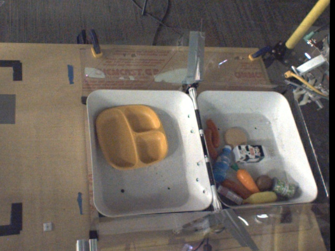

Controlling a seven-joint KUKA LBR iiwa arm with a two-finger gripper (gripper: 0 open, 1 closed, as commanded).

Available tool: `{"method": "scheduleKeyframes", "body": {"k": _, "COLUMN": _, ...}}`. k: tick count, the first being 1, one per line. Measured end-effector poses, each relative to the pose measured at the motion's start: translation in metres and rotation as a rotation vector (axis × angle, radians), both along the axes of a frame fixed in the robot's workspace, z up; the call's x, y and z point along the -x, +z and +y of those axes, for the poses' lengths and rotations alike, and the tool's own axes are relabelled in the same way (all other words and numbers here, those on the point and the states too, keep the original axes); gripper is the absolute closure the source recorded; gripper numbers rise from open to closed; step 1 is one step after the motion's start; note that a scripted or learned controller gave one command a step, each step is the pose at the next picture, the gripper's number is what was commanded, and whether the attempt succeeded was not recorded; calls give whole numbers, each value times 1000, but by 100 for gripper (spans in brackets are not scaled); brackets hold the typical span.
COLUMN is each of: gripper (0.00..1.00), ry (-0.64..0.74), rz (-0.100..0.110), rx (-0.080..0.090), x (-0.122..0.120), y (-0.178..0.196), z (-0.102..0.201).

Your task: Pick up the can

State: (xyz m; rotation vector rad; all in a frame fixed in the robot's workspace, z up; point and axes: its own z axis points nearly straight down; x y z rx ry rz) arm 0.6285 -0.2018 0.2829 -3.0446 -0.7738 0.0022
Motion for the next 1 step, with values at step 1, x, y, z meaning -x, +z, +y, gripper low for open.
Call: {"method": "scheduleKeyframes", "body": {"k": 1, "gripper": 100, "ry": -288, "rz": 0, "rx": 0, "x": -14, "y": -4, "z": -19}}
